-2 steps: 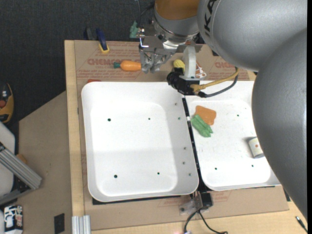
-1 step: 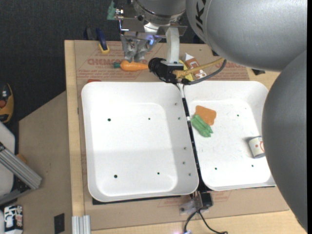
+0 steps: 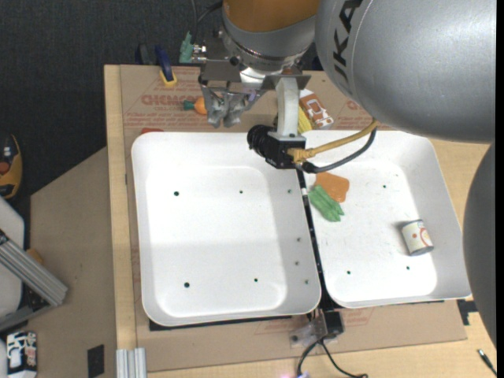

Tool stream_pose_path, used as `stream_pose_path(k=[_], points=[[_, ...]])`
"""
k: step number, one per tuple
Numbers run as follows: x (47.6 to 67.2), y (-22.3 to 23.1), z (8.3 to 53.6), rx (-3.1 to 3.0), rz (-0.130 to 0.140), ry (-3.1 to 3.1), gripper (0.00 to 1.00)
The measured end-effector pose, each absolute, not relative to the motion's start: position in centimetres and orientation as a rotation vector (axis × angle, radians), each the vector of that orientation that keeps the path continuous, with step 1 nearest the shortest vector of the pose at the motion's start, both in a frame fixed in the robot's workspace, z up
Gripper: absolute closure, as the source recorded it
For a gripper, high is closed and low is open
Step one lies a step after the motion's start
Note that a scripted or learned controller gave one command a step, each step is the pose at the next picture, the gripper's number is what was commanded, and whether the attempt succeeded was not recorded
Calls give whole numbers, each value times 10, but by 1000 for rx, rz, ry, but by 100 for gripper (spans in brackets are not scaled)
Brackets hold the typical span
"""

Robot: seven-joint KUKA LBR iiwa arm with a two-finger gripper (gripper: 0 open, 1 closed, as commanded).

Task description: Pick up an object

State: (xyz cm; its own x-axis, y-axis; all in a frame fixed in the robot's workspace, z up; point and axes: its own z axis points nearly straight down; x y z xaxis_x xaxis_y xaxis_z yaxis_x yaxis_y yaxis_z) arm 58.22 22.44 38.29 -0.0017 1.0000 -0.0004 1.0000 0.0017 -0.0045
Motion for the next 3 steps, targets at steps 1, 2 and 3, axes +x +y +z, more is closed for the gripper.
stream_pose_path(k=[1,2,3], points=[[519,225,419,-2215,1,-2223,100],[502,125,419,-2233,6,-2210,100],[484,126,346,-2220,14,-2216,100]])
